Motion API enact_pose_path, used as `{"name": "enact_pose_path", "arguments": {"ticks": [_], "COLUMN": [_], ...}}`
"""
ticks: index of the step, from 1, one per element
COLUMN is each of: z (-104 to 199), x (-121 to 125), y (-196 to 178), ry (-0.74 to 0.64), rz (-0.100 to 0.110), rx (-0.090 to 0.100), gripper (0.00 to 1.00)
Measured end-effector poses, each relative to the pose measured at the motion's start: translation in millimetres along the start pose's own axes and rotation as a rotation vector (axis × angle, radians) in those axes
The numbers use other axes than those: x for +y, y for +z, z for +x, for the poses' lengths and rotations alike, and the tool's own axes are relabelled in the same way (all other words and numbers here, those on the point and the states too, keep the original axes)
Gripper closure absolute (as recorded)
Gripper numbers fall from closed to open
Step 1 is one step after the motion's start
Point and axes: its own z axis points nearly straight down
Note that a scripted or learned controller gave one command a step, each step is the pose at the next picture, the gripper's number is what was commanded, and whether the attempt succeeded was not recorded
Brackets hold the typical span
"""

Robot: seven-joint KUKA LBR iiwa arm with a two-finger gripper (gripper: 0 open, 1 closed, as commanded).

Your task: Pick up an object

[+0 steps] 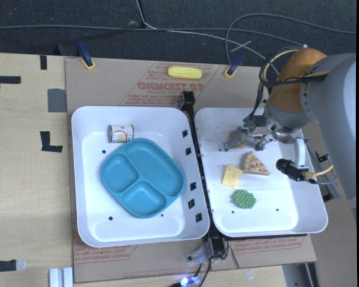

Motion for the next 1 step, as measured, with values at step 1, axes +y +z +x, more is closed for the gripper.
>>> {"name": "enact_pose_path", "arguments": {"ticks": [1], "z": [0.4], "x": [1.1], "y": [-12.4], "ry": [-0.001], "rz": [-0.004], "rx": [0.000], "gripper": [1.00]}}
